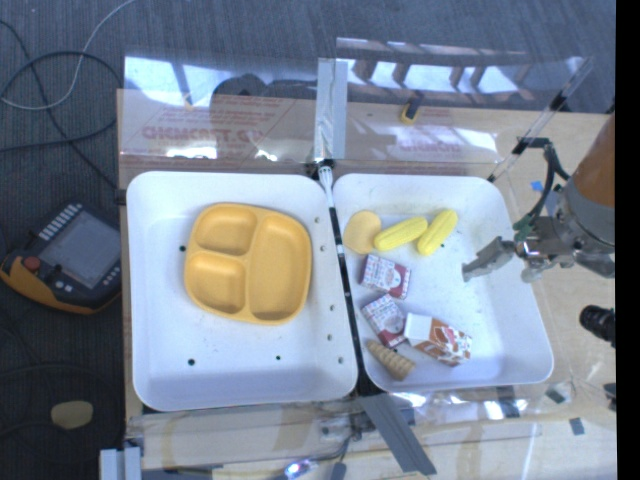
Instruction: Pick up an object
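Camera view: looked down on two white bins side by side. Found a yellow divided plate (248, 263) lying flat in the left-hand bin (150, 368), alone there. Counted the loose pieces in the right-hand bin (520, 363): a yellow disc (362, 230) near the divider, two yellow corn-like pieces (400, 233) (437, 231) just beside it toward the back, a red-and-white carton (386, 276) below those, a second carton (384, 315) nearer the front, a larger carton (440, 340) on its side next to that, and a tan cone (390, 358) at the front wall, touching or nearly touching the second carton. Placed the gripper (482, 261) over the right part of the right-hand bin, reaching in from the right, apart from every piece, nearest the corn-like pieces and the larger carton. Could not tell open or closed at this angle and blur; saw nothing carried in it. Noted a teach pendant (65, 268) on the floor left of the bench. Judged the pick as not yet done: no object lifted, all pieces resting on bin floors. Left to do: choose a piece, descend, close, raise.
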`<control>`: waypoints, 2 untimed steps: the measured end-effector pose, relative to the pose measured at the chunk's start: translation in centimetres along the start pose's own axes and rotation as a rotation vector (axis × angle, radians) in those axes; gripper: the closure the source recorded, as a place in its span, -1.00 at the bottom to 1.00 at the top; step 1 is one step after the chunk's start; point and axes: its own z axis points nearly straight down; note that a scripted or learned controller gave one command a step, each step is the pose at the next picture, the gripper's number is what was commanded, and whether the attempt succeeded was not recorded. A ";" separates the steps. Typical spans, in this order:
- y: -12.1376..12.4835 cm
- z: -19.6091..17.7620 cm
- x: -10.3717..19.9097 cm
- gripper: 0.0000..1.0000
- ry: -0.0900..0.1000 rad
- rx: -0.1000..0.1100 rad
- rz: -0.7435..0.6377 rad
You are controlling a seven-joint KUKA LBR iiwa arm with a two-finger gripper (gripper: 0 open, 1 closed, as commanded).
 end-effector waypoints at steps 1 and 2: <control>-0.9 14.6 5.6 -1.00 0.001 -0.002 0.035; 5.0 16.3 6.5 -1.00 0.000 -0.017 -0.005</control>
